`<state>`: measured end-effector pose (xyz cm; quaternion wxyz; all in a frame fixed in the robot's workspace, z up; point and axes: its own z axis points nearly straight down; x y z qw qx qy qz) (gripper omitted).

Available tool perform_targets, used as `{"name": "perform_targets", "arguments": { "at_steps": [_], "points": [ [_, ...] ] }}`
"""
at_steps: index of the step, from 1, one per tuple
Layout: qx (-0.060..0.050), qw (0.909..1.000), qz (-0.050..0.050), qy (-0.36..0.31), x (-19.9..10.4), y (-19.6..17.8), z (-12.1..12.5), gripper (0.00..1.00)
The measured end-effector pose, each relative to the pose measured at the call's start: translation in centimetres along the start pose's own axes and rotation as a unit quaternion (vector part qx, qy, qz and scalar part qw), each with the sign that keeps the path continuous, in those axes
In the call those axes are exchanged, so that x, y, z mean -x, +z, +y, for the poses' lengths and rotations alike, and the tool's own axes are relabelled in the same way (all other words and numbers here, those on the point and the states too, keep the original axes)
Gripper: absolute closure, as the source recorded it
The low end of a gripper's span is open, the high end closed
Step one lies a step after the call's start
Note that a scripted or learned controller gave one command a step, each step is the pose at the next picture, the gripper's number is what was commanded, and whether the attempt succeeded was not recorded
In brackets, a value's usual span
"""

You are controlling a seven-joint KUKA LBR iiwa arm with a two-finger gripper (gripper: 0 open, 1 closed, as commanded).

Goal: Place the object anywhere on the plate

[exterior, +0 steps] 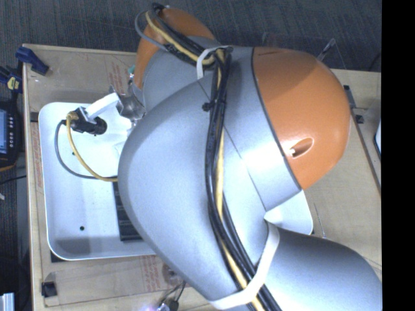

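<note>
The grey-and-orange arm overhangs the shallow white bin. I cannot tell the end effector state or judge the object's handling.

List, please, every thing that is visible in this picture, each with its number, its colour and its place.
bench: one, pale wood, under everything, reaching to the upper left.
bin: one, white, shallow, on the left part of the bench.
speck: one, dark, very small, on the bin's floor near its front left corner; too small to identify.
clamp: one, blue, at the bench's far left corner.
device: one, black, at the picture's left edge, cut off.
floor: dark grey, beyond the bench at the top.
arm: one, grey with an orange band, across the middle and right.
pincer: one, metallic grey, over the bin's far right corner.
</note>
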<state>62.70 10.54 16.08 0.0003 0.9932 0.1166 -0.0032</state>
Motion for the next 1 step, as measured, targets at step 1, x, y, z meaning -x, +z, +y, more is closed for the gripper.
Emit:
{"name": "perform_targets", "arguments": {
  "at_steps": [1],
  "points": [
    [0.000, 1.0000, 0.001, 0.001, -0.03, -0.11, 0.19, 0.00]
  ]
}}
